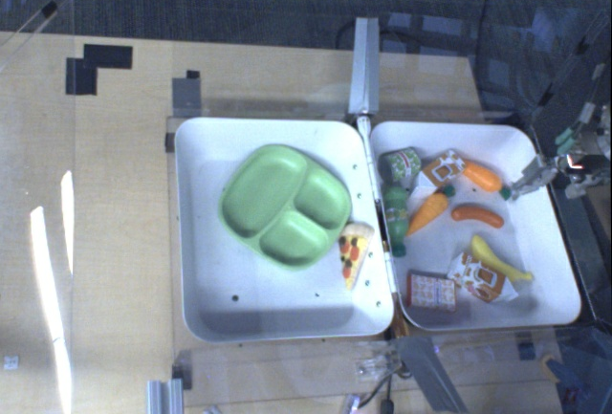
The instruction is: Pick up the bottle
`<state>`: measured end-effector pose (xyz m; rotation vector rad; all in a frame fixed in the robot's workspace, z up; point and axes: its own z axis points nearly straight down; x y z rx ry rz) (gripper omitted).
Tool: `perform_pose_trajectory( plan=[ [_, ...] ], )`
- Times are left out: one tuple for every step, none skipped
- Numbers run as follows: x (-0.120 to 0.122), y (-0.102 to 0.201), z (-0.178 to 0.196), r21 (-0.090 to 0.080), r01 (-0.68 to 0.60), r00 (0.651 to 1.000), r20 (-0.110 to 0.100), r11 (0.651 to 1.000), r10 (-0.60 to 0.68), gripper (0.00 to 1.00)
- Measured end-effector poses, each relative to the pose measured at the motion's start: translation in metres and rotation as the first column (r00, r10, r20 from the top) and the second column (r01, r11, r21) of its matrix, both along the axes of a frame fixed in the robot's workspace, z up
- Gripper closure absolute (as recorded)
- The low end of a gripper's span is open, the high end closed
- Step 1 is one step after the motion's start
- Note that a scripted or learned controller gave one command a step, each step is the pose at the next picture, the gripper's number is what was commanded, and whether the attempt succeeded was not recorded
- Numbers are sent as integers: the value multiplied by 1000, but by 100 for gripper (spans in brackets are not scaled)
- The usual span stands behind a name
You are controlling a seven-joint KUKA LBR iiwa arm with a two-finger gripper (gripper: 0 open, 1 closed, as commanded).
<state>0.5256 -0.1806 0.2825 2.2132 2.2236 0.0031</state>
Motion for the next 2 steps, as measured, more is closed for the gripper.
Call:
perform_pose_trajectory(
  plan=[
    [2, 1, 12, -1, -5, 1000, 6, 1000, 5, 100],
    [2, 1, 12, -1, -4, 1000, 6, 1000, 4, 0]
  ],
)
